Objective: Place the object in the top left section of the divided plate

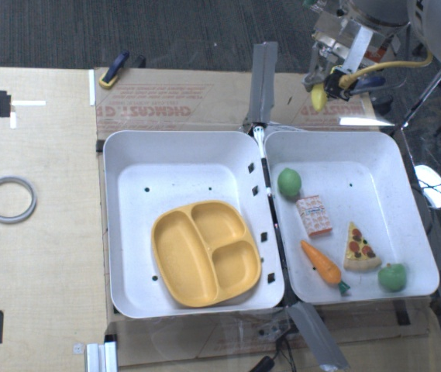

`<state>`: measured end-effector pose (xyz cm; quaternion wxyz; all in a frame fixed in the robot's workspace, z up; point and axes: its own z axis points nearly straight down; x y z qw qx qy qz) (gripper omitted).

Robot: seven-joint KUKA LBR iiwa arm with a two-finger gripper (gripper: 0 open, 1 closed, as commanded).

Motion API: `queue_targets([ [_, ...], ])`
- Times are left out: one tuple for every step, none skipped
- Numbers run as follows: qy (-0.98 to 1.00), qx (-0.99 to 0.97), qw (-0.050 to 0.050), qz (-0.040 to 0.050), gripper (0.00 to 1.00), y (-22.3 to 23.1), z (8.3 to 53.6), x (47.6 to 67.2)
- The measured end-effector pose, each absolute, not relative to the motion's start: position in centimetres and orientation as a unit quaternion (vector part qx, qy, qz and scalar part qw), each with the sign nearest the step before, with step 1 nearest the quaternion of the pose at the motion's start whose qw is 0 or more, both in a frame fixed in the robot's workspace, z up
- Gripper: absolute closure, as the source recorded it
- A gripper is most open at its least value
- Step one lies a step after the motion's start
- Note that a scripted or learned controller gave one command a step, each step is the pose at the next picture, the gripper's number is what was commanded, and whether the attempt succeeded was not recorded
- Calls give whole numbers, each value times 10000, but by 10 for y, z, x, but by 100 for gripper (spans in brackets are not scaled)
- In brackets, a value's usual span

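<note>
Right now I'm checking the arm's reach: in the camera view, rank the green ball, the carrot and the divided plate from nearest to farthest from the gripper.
From the gripper, above the right bin's far edge:
1. Green ball, right bin's far left.
2. Carrot, right bin's near side.
3. Divided plate, in the left bin.

Bright, even light fell from overhead, and the two white bins (119, 231) glowed almost washed out. Shadows stayed soft and short under the yellow plate (204, 252). A patch of glare flared at the right edge beside the right bin. Focus was sharp across the table (34, 277); the far floor sat dark.
</note>
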<state>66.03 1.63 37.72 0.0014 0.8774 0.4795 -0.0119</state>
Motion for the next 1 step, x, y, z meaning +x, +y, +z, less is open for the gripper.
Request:
queue_targets([
  [4809, 8767, 16, -145, 100, 16, 384, 661],
])
